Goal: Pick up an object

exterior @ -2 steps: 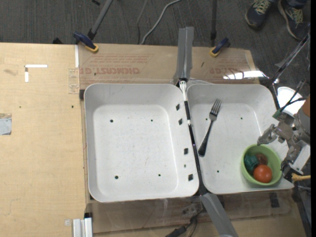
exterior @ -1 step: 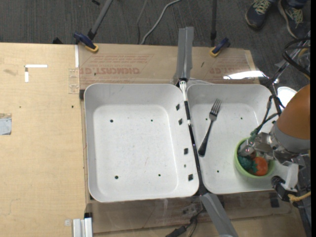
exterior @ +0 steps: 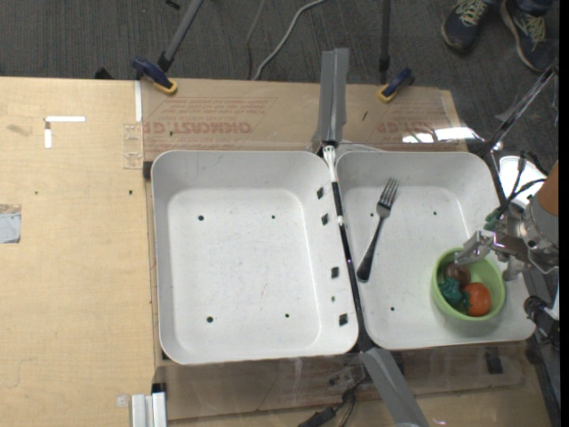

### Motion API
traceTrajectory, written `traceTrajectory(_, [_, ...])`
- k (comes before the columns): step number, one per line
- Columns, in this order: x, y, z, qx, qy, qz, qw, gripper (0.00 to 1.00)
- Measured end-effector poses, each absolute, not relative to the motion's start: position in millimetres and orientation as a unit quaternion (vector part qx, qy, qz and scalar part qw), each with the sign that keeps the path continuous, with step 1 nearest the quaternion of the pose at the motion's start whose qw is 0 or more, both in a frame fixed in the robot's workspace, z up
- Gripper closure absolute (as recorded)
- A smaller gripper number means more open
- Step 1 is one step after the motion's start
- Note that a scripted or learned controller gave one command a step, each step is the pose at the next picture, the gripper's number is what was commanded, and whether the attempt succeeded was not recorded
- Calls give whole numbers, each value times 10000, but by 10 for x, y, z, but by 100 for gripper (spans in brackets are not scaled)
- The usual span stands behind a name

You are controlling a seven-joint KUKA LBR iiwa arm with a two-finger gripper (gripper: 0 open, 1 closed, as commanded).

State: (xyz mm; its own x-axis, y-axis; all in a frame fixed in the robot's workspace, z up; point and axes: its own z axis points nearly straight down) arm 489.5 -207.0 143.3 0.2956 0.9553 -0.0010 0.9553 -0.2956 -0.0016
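- Two shallow white bins side by side on the worktop [exterior: 71, 265]: left bin [exterior: 178, 238], right bin [exterior: 418, 323].
- In the right bin, near its left wall: a dark fork [exterior: 377, 228], lying at a slant, tines toward the far side, handle end close to the divider between the bins.
- At the right bin's near right corner: a green bowl [exterior: 469, 310], upright, its right rim just beside the bin wall.
- Inside the bowl: an orange-red rounded item [exterior: 478, 298] touching a green item [exterior: 455, 297], with something dark red [exterior: 460, 273] at the far side; too small and bunched to name with confidence.
- Reaching in from the right edge: the gripper [exterior: 471, 254], poised over the bowl's far rim, metal fingers [exterior: 464, 256] pointing down toward the contents.
- Spread of the fingers: cannot tell, tips lost against the bowl and its contents; contact with anything inside also unclear.
- Arm behind the gripper cut off by the frame edge, blurred by glare and cables.
- Beyond the bins: brown cardboard [exterior: 222, 118] with reversed printing, held by two blue and yellow clamps [exterior: 153, 75] and [exterior: 396, 84].
- Upper right corner: a pair of shoes [exterior: 484, 12] on the dark floor, legs cut off by the frame.
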Motion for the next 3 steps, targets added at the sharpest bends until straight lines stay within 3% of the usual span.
traceTrajectory(1, [4793,-2026,944,-6523,-7580,-12,-33,0])
traceTrajectory(2, [5067,-2164,1606,-6261,-7797,0,-6,0])
traceTrajectory(3, [5338,-1384,1773,-7807,-6249,10,3,0])
